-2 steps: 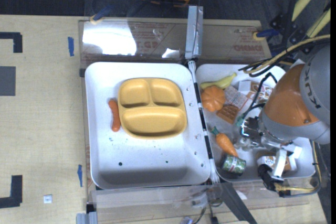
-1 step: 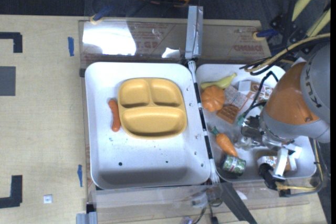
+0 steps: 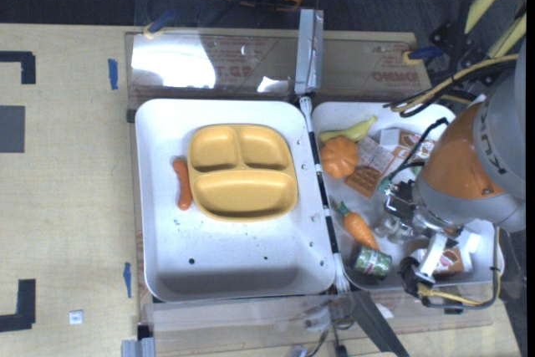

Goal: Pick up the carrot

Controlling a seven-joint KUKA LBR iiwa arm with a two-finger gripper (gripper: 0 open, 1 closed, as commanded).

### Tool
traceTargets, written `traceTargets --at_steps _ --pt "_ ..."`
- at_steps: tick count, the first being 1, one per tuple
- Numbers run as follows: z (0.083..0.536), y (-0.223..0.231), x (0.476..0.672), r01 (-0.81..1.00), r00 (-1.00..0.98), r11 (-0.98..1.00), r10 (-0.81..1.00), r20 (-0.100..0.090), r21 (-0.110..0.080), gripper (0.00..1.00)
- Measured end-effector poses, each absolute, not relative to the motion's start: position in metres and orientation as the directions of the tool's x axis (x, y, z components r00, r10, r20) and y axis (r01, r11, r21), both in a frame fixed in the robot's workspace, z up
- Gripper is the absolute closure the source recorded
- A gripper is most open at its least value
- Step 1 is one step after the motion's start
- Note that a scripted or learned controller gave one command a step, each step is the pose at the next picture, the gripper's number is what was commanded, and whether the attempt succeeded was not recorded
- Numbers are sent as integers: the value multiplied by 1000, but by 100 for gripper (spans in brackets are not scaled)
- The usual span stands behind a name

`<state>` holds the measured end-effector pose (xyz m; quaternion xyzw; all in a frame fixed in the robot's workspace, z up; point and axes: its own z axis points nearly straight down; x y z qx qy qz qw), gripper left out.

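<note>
Camera view: two white bins on the counter (image 3: 67,138). Left bin (image 3: 159,205) holds a yellow divided tray (image 3: 242,171), w/ a sausage (image 3: 182,184) lying just beside the tray's left edge. Right bin (image 3: 334,117) is the crowded one.

The carrot (image 3: 359,227) lies center-right of frame, in the right bin's lower left part, near the divider wall; orange body slants down to the right, green top at its upper-left end. Just below it, a green can (image 3: 371,263). Above it, a small pumpkin (image 3: 338,157), w/ a banana (image 3: 351,130) behind and some snack packets (image 3: 376,163) to the right.

Arm comes in from the right edge, orange band (image 3: 456,159) above the wrist. Pincer (image 3: 399,209) sits just right of the carrot, low over the bin; it's a dark cluster of parts, so can't tell how far apart it stands or whether it has anything. The carrot looks free on the bin floor, apart from it.

Step in hand, as I judge it: approach. To do it well: shift left until centered over the carrot's thick mid-body, turn the wrist so the closing line runs across the carrot's slant, not along it. Descend straight; keep clear of the can and divider wall, since either could nudge the carrot aside.
</note>
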<state>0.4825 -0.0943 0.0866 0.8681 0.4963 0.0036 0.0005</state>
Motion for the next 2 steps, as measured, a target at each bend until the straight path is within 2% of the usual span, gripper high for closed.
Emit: traceTargets --at_steps 1,2 --pt "86 -94 497 972 237 -237 972 -4 4 100" --pt "89 -94 483 976 -219 219 976 1 0 100"
